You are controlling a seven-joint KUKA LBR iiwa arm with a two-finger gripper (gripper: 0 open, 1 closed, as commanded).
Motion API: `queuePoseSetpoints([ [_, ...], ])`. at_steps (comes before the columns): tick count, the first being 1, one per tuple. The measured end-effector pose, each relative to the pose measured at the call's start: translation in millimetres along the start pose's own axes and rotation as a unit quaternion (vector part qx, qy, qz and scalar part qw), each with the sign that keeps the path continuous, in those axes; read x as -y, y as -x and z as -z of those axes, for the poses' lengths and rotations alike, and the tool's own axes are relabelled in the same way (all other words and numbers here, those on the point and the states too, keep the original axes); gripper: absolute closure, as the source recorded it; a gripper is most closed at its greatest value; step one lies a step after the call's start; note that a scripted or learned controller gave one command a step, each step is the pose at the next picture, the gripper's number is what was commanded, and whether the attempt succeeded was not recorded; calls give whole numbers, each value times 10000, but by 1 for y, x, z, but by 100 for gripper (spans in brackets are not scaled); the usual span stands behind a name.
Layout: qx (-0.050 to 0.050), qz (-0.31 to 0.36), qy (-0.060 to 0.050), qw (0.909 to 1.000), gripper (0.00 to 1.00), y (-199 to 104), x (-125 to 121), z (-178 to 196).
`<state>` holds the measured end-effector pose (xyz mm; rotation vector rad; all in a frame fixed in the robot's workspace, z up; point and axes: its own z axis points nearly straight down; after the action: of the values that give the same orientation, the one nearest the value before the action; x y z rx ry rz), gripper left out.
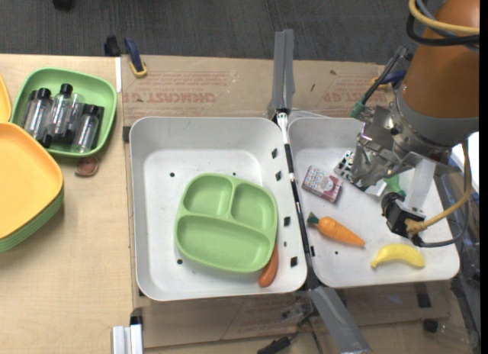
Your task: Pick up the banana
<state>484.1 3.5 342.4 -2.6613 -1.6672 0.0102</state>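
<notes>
Right, I see my gripper (371, 171) hovering; I can't tell its state, and the banana (397, 256) lies below-right, apart.

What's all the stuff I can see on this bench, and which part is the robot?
Bins: 2, white, side by side mid-bench.
Divided plate: 1, green, left bin.
Sausage: 1, orange-red, left bin, by the plate's near right corner.
Banana: 1, yellow, right bin, near edge.
Carrot: 1, orange, right bin, left of banana.
Small packet: 1, pink, right bin.
Tray of bottles: 1, green, far left.
Stacked plates: orange, left edge.
Arm: 1, grey and orange, over right bin.
Gripper: 1, above the right bin.
</notes>
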Motion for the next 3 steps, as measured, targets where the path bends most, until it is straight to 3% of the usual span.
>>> queuePoseSetpoints([
  [1,-4,1678,2,9858,100,-36,-21,-40],
  [2,-6,212,-3,9998,100,-20,-20,-111],
  [3,-7,1244,17,9922,100,-49,7,-15],
])
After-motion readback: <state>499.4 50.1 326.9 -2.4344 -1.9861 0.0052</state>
